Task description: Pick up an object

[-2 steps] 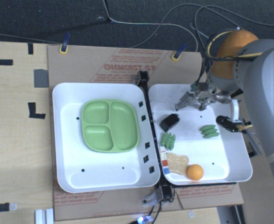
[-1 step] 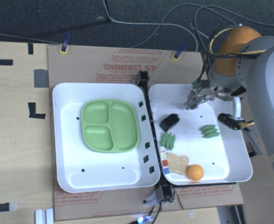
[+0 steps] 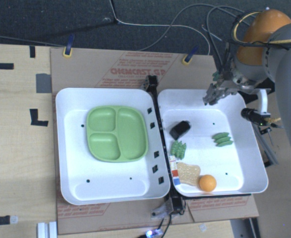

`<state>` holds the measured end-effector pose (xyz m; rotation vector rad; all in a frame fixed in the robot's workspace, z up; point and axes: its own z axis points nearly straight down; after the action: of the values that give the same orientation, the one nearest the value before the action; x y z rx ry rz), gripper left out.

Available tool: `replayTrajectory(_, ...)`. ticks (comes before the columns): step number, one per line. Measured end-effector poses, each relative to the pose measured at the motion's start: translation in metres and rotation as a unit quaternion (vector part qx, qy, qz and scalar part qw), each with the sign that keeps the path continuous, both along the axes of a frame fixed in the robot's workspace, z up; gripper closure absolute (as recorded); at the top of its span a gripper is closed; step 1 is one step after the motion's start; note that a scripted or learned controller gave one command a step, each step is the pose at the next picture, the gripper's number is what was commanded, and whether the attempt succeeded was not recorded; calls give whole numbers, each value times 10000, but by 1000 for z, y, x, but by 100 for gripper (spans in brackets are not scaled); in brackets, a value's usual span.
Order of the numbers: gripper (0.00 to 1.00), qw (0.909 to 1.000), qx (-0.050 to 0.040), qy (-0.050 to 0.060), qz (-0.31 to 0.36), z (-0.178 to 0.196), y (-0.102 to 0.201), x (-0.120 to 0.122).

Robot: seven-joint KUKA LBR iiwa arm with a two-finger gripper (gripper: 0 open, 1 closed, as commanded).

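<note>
orange ball [image 3: 207,183] sits nearest the camera, at the near edge of the right bin [image 3: 244,182], touching or just beside a tan textured slab [image 3: 188,173] that looks like a cracker or sponge piece; a small red-white-blue carton [image 3: 173,166] lies against the divider wall next to it. further in: a green leafy toy [image 3: 178,148], a black block [image 3: 180,129] tilted near the divider, and a green pea pod [image 3: 222,139] alone toward the right side, well apart from the rest. left bin [image 3: 71,182] holds a green divided plate [image 3: 117,133], flat, roughly centred. gripper [image 3: 210,98] hangs over the far edge of the right bin, near the far-right corner, nothing between its tips. how wide it's spread i cannot tell, too small and blurred at this angle. my read: this is the approach step, no target committed yet, nothing lifted. any of the right-bin items counts as the task's object. pea pod is the nearest to the gripper and has free space all around, so probably the cleanest pick; black block is second. next move calls for travel toward the camera and down over the chosen item, wrist turned so the grip spans its short axis. the ball/slab/carton cluster is crowded and close to the wall, likelier to slip or collide.
</note>
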<state>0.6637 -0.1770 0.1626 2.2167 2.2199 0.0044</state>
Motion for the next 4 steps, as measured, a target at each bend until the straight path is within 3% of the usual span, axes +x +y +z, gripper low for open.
replayTrajectory(1,100,10000,-1,0,0,64,3,-1)
replayTrajectory(2,100,10000,1,26,-2,65,3,-1)
replayTrajectory(4,100,10000,7,45,6,64,92,-63)
